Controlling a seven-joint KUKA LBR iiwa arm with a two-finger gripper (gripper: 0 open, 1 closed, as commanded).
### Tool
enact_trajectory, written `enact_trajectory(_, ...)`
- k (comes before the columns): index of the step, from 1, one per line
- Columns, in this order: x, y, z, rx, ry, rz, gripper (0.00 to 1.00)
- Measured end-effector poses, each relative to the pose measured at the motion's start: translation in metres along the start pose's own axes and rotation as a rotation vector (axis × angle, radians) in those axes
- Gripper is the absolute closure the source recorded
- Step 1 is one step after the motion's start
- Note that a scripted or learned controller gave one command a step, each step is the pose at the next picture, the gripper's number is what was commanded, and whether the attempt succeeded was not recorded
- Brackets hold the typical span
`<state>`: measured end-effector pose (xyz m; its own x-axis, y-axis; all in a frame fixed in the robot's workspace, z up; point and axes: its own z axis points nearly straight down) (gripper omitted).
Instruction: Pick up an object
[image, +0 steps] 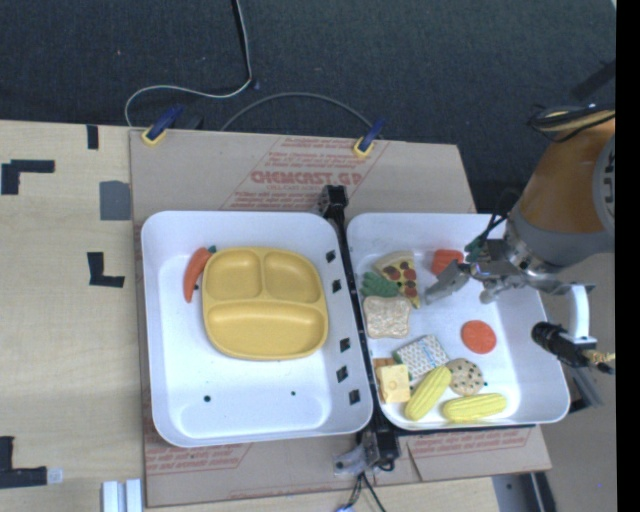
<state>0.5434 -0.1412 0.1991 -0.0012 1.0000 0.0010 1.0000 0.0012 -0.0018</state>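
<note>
My gripper (470, 287) hangs over the right bin (530, 330), in its upper right part. Its fingers (444, 285) are spread apart with nothing between them. A red piece (446, 260) lies just behind the left fingertip, and a pizza slice (400, 270) sits to its left. An orange-red disc (479, 336) lies just in front of the gripper. Further forward lie a corn cob (428, 392), a cookie (464, 376) and a yellow piece (474, 407).
The right bin also holds a green item (378, 285), a bread slice (387, 318), a checkered cracker (422, 352) and a cheese cube (393, 382). In the left bin (170, 350) rest a yellow divided plate (265, 302) and a carrot (195, 272).
</note>
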Motion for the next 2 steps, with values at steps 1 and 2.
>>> enact_trajectory(1, -0.059, 0.046, 0.119, -0.007, -0.006, 0.003, 0.00)
enact_trajectory(2, -0.024, 0.129, 0.114, -0.008, -0.003, -0.006, 0.00)
